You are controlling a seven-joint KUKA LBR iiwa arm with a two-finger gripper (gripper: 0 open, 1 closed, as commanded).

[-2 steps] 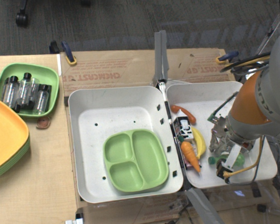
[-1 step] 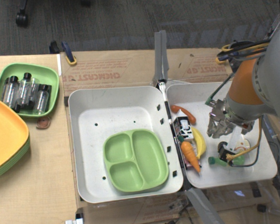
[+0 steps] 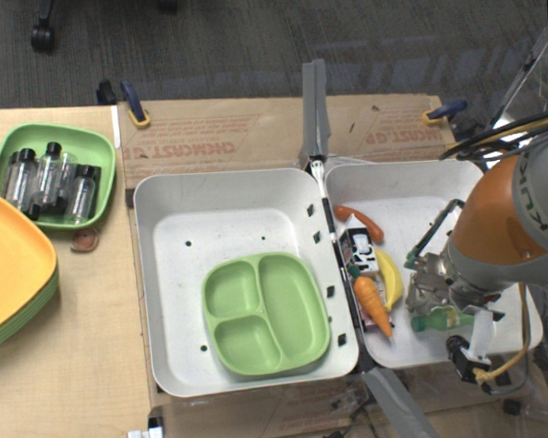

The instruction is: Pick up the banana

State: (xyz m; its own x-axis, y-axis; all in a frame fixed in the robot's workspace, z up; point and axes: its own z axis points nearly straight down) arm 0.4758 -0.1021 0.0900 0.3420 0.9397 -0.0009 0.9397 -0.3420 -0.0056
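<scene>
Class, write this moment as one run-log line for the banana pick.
task: pick banana | banana: right bin, beside carrot, not held | tool: low in right bin, right of banana | left bin: green tray

Even, soft overhead light, bright without harsh shadows. The white bins (image 3: pixel 166 266) are near overexposed, their inner walls washed pale, with faint shade under the green tray (image 3: pixel 266 313). The carpet beyond the counter's (image 3: pixel 71 383) far edge sits dimmer. Focus is slightly soft throughout.
</scene>
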